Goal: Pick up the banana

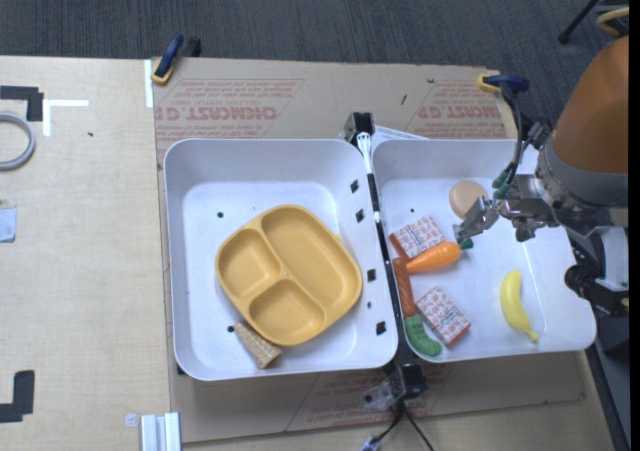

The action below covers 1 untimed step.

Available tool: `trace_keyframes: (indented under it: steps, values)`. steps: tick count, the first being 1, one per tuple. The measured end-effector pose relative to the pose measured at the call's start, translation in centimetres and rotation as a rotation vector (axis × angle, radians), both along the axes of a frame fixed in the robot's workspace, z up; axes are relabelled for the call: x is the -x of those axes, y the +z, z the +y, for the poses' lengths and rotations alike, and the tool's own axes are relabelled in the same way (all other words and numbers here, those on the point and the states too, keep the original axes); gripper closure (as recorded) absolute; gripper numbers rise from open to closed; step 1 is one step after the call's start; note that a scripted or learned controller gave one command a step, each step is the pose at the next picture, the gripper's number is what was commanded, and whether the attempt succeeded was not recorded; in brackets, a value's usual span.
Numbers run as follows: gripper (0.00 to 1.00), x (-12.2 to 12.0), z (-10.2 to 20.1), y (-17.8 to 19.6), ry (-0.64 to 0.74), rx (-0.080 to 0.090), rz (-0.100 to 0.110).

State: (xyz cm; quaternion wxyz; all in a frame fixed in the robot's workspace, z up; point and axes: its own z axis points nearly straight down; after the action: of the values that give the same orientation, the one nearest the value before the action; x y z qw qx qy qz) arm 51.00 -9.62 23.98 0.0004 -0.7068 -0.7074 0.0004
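Inspecting stage: task is standing at its beginning; the banana (515, 305) is not yet lifted.
Banana position: it is lying on the floor of the right bin (560, 339), near that bin's front right corner, running roughly front to back.
Banana contact: nothing is touching it; it is lying apart from the other items.
Gripper position: the gripper (478, 223) is hanging over the middle of the right bin, toward its back edge, well apart from the banana.
Gripper state: fingers are appearing parted and nothing is sitting between them; the hand is judged released and carrying nothing.
Neighbouring items: an orange carrot (434, 258) is lying just beside the fingertips; a round tan piece (466, 198) is sitting near the back edge; two red-patterned packets (417, 236) (443, 314) and a green piece (423, 340) are lying toward the bin's left edge.
Left bin: the left bin (190, 239) is holding a yellow divided plate (288, 274) and a brown cracker-like piece (257, 345) near its front edge.
Work done: none that is showing.
Work remaining: the arm is judged to be needing a move toward the front right corner, a descent over the banana, a closing of the fingers across it, and a lift.
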Motion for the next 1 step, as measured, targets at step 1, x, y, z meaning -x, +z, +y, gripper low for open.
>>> trace_keyframes:
  steps: [1]
  values:
    - [0.0,3.21,-6.77,-7.45,0.093,0.0,-0.001]
